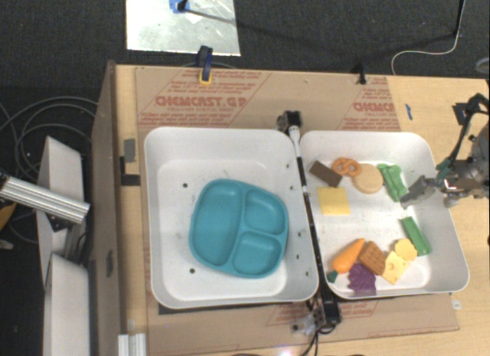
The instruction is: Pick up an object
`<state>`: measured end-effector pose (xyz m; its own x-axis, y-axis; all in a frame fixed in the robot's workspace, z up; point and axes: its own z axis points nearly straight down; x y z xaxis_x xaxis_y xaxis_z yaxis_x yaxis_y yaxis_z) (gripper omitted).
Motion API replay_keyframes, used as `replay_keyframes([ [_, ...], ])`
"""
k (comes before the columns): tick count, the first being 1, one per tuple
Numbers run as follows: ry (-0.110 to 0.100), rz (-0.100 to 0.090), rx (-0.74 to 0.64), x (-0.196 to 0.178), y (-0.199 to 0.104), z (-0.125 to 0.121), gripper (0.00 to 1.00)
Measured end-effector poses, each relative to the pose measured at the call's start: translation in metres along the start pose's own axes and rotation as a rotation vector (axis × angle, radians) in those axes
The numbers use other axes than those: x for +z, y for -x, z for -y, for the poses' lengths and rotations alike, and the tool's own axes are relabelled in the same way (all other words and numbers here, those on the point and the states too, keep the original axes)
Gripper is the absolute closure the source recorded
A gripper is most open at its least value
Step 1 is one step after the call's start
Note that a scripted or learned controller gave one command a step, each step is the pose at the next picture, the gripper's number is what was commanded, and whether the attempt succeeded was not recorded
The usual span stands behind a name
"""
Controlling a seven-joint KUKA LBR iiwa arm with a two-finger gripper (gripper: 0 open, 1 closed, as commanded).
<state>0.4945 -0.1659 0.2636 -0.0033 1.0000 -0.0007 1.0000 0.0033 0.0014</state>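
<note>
The right bin [440,154] holds several toy foods. At the back lie a brown bar [324,171], an orange pretzel [345,167], a tan round bun [369,179] and a green piece [393,181]. A yellow cheese square [334,200] sits mid-bin. Along the front are an orange carrot [348,255], a brown cracker [372,257], purple grapes [361,279], a yellow cheese wedge [398,261] and a green pickle [416,234]. My gripper [426,189] hangs over the bin's right side, just right of the green piece and above the pickle, with nothing seen held.
The left bin [164,164] holds a teal divided plate [239,227]. A clamp [292,123] sits at the back where the two bins meet. Cardboard [253,94] lies beneath both bins. Cables [429,44] run across the dark floor behind.
</note>
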Motion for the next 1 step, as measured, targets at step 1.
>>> replay_keyframes([
  [1,0.007,0.001,-0.007,0.1052,-0.0240,-0.1035,0.00],
])
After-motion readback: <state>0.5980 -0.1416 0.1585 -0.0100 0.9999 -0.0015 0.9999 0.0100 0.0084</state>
